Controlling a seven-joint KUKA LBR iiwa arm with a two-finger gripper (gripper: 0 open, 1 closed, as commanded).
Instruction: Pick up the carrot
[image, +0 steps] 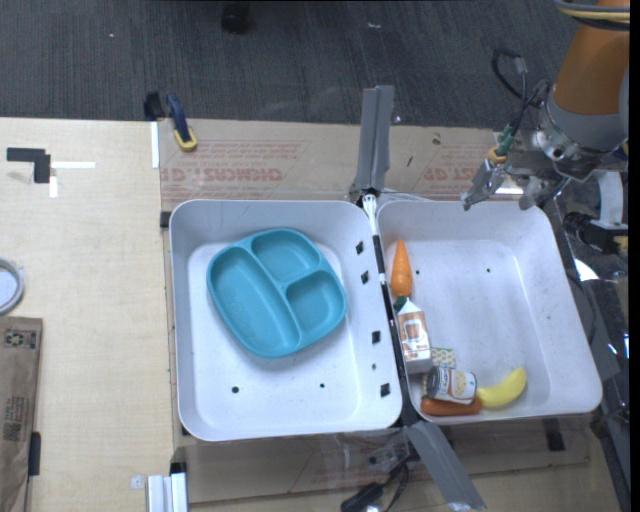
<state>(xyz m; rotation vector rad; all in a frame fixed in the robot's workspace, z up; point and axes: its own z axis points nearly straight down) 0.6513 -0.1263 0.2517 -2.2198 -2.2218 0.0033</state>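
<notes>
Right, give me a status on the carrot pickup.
Nothing looks done yet: the carrot lies in the right bin, against its left wall, above the small carton. In hand: the claw is up over that bin's far right corner, well away from the carrot, nothing visible in it. Left: reach across, descend, grasp, lift.
</notes>
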